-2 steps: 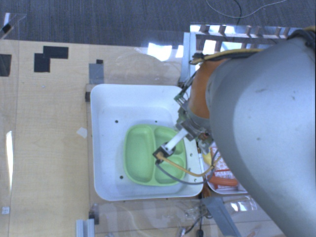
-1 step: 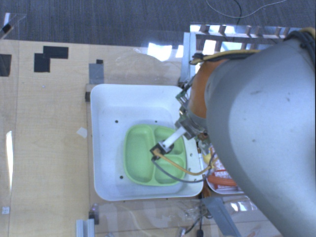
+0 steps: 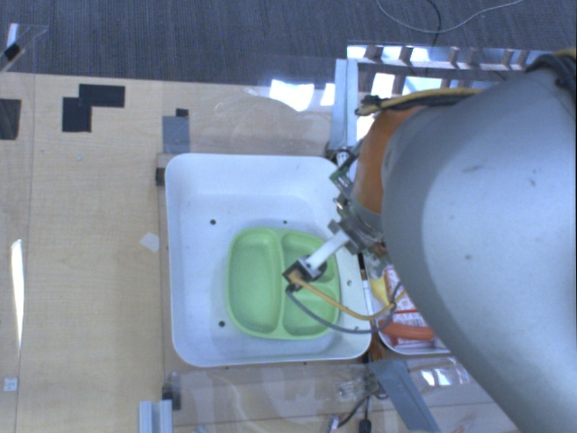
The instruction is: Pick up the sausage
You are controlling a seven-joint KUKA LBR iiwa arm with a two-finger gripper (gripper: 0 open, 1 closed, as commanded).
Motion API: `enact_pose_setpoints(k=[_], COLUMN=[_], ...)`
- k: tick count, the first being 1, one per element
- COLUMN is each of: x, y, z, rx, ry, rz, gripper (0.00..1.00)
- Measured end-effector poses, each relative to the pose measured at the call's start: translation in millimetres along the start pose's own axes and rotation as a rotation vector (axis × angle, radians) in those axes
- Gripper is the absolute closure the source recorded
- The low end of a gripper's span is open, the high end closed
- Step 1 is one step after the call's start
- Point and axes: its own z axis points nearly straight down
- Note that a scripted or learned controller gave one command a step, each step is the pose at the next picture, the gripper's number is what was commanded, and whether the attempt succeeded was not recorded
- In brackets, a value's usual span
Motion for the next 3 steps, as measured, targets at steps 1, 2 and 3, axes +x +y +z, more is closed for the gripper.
enact_pose_setpoints(k=[1, 2, 3], x=[4.0, 0.2, -3.1], y=[-2.6, -9.4, -6.5], z=[-1.1, 7.1, 10.7], rx=[0.0, -0.01, -0.018], ry=[0.009, 0.027, 0.042], rz=[-0.004, -0.001, 0.185], gripper=[0.0, 0.0, 0.0])
